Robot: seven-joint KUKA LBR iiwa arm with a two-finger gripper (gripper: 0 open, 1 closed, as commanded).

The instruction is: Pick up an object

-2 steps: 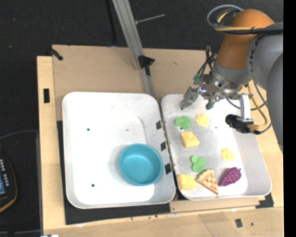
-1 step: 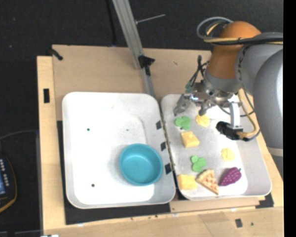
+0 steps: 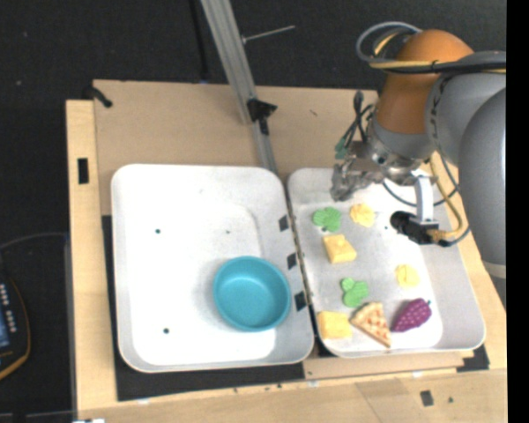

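Hovering over the right bin's (image 3: 473, 329) far end, just beside the green broccoli toy (image 3: 328, 219) and a small yellow piece (image 3: 362, 214); gripper (image 3: 346, 181) state being impossible to tell. Probably handling as a light, stiff, slightly slick plastic toy, best pinching across the broccoli's narrow sides.

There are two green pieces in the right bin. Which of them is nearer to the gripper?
The upper green piece, just below the gripper near the bin's top left corner. The other green piece lies lower, beside the pizza slice.
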